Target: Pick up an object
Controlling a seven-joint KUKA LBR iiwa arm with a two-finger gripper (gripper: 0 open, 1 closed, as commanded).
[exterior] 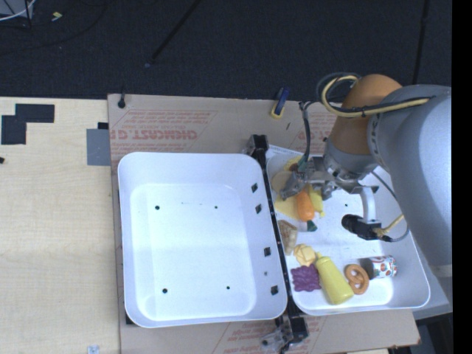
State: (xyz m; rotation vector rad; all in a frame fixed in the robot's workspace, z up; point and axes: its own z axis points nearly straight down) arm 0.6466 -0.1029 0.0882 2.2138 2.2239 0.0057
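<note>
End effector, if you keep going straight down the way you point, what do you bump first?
Probably the orange toy: the end effector hangs right over it in the right bin, pointing down. Depth is hard to judge from above.

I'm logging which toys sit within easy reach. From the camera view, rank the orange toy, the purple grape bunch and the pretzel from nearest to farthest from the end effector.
1. Orange toy: right at the end effector, in the right bin's upper part.
2. Purple grape bunch: lower down, near the divider between the bins.
3. Pretzel: lower right, about as far as the grapes; too close to call.
</note>
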